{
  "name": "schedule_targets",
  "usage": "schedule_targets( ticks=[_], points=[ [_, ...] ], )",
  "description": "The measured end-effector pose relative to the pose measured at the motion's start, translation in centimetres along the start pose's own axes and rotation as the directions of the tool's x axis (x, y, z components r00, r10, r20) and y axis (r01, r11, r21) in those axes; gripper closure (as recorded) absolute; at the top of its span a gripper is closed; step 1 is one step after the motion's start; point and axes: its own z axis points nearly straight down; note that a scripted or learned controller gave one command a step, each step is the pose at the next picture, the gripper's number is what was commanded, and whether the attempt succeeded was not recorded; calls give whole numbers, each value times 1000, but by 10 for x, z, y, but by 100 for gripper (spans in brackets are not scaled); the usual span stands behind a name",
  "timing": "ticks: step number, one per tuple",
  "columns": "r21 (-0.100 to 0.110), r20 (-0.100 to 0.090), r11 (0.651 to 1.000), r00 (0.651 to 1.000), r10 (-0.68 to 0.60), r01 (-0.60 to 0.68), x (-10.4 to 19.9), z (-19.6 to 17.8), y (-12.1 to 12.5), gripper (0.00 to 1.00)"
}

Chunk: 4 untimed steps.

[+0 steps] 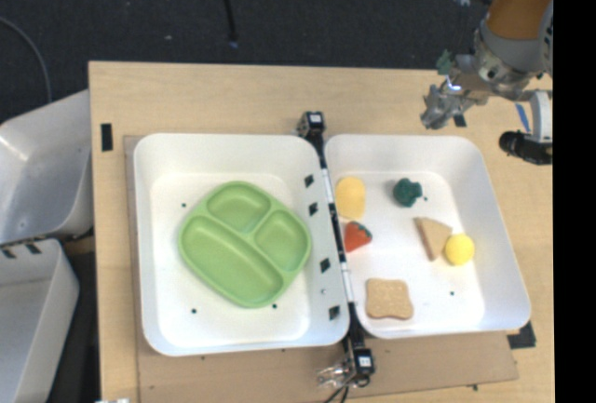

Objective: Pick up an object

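Claw (445,103) hangs above the surface (233,99) just outside the right bin's (498,206) far rim, near its top-right corner. Nothing sits between its tips; open or closed, cannot tell at this size.

Progress: looks like nothing is picked yet. All candidate items lie loose on the right bin's floor, so approach, descent, grasp and lift are all left.

Relative to the right bin:
- green broccoli piece (407,192), far side, centre. Closest item to the claw, below and slightly left of it in the view.
- yellow piece (350,196), far-left.
- red strawberry-like piece (356,236), against the left wall.
- tan wedge (431,235) and yellow ball (458,249), right of centre, touching or nearly.
- toast slice (388,299), near edge.

Green divided plate (244,243) sits in the neighbouring left bin (149,234), well apart from the claw.
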Motion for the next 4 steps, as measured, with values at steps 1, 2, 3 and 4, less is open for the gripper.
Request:
schedule_targets(
  ticks=[1,2,3,4],
  points=[
    [3,-1,1000,1000,-2,2,47,-8,2,100],
    [4,-1,1000,1000,-2,2,90,-1,-3,100],
    [1,-1,1000,1000,-3,3,138,5,6,100],
    [5,-2,1000,1000,-3,3,194,12,-5,100]
  ],
)
